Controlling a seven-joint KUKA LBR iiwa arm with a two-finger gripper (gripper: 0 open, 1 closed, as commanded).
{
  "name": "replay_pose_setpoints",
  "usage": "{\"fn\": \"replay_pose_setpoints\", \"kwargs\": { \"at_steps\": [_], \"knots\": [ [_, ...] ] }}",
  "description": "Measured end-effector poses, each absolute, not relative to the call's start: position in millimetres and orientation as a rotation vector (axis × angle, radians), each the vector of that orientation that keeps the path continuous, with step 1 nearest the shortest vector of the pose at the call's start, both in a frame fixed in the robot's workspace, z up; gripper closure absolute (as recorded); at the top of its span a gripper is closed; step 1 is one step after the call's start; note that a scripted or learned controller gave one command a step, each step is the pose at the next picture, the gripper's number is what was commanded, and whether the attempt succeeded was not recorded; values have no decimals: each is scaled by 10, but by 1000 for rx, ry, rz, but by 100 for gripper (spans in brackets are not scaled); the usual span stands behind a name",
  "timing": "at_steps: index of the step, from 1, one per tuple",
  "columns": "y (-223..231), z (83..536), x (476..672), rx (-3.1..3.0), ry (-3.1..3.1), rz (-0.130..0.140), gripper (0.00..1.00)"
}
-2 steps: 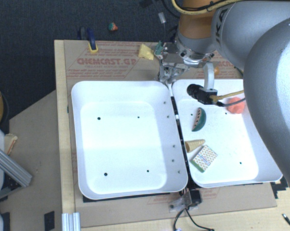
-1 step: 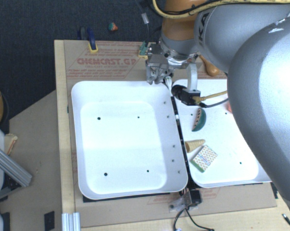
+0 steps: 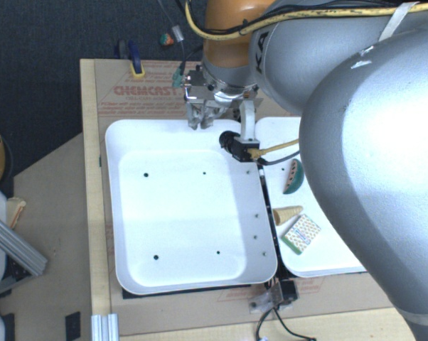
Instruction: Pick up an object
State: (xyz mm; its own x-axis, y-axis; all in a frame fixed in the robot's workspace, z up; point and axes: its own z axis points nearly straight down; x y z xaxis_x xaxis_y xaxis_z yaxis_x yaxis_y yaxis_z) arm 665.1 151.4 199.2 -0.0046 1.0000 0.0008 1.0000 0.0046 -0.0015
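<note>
The hand (image 3: 200,121) hangs over the left bin's (image 3: 129,212) far rim; three objects (image 3: 297,204) lie in the right bin (image 3: 321,265).

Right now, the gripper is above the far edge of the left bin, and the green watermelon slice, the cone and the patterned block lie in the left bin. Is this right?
Not quite. The camera view shows the gripper over the far edge of the left bin, but the green watermelon slice, the cone and the patterned block lie in the right bin.

Left bin (image 3: 129,212) floor open; arm (image 3: 356,119) overhangs right bin (image 3: 321,265)
</note>
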Motion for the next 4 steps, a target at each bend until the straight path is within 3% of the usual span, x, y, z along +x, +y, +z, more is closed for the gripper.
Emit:
{"fn": "replay_pose_setpoints", "kwargs": {
  "at_steps": [1,2,3,4],
  "knots": [
    [558,2525,6511,-2233,-2217,-2,100],
    [807,2437,6466,-2218,-2222,3,100],
    [2108,2140,6658,-2208,-2234,-9,100],
    [1752,2515,6195,-2223,-2216,4,100]
  ]
}}
